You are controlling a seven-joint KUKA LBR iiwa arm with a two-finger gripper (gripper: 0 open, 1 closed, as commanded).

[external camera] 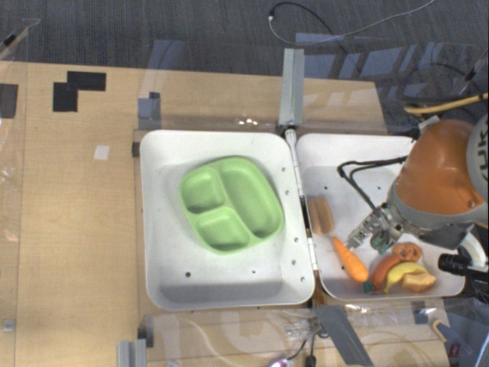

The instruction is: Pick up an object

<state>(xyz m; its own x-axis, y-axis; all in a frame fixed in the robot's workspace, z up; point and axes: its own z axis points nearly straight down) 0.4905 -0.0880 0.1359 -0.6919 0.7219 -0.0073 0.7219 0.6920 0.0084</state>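
Note:
In the right bin an orange carrot lies near the front. A tan oblong block rests by the bin's left wall. At the front right sits a pile of toy food: an orange piece, a yellow banana and a tan piece. My gripper hangs low over the bin, just right of and above the carrot, close to the pile. Nothing shows between its fingers. The orange wrist band covers the bin's right part.
A green divided plate with three compartments lies in the left bin. A black cable loops across the right bin's floor behind the gripper. A metal divider stands behind the bins.

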